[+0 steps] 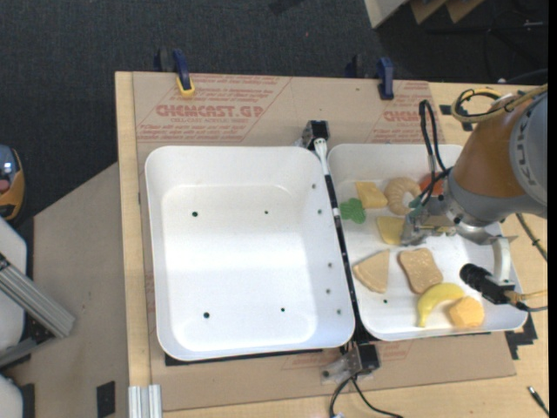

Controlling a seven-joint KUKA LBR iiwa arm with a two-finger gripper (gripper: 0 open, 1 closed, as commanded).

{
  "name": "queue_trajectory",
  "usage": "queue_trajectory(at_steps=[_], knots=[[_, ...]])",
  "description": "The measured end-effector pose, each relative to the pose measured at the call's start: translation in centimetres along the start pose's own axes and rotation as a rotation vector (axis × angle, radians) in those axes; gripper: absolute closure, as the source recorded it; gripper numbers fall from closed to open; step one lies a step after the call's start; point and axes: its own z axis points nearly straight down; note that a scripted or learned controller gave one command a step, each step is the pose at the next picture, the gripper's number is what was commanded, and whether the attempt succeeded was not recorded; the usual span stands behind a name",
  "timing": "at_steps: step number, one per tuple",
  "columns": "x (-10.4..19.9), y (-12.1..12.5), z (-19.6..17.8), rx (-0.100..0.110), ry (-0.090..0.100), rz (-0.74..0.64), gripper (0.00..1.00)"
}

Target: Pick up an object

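I have the pincer [416, 227] low over the right bin [500, 320], near the yellow wedge [389, 229] — this looks like the approach, with nothing lifted yet. I cannot tell if it is parted or closed; the wrist hides it. Next it must settle squarely on one piece and close. The pieces look like smooth plastic toy food: a curved banana [435, 300], a flat brown slice [420, 269], a knobbly green bit [352, 210] (smallest, awkward). The left bin [165, 259] is glossy white.
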Motion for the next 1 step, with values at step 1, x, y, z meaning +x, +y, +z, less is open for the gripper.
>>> queue_trajectory(at_steps=[1], knots=[[2.32,-6.04,-0.76,0.003,0.002,-0.001,1.0]])
